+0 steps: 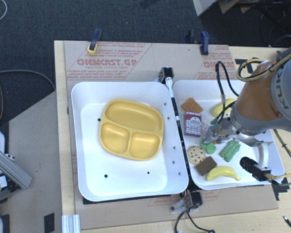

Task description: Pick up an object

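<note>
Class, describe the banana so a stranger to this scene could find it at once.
Look at the right-hand white bin, the one the arm reaches into. Go to its near edge: the banana lies there on its side, beside a brown block and below a green item. It alone is a long, curved yellow shape.

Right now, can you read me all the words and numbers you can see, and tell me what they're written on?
"CHEMCAST GP" in red print, repeated, on the brown sheet under the bins; the smaller lines around it are too blurred to read.
Part of a large dark letter on the grey arm; cut off, unreadable.
Print on the small red and white packet in the right bin: too small to read.
</note>
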Action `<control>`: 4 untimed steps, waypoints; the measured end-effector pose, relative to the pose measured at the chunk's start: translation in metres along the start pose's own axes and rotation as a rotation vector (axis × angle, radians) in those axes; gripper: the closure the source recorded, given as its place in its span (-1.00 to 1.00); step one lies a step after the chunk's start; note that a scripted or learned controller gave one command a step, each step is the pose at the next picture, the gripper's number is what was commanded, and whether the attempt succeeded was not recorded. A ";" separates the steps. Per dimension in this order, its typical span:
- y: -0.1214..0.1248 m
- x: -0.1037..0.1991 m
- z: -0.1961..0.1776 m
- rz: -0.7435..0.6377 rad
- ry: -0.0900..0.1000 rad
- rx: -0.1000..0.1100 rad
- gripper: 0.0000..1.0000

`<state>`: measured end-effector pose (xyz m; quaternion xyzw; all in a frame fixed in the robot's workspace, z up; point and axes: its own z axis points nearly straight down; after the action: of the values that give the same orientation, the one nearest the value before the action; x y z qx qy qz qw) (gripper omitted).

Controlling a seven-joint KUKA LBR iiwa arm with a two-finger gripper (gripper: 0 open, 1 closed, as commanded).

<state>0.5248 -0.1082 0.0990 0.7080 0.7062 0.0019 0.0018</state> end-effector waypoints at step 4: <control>0.054 0.037 -0.124 -0.007 -0.001 0.000 1.00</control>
<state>0.5780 -0.0714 0.2231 0.7055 0.7087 0.0017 0.0022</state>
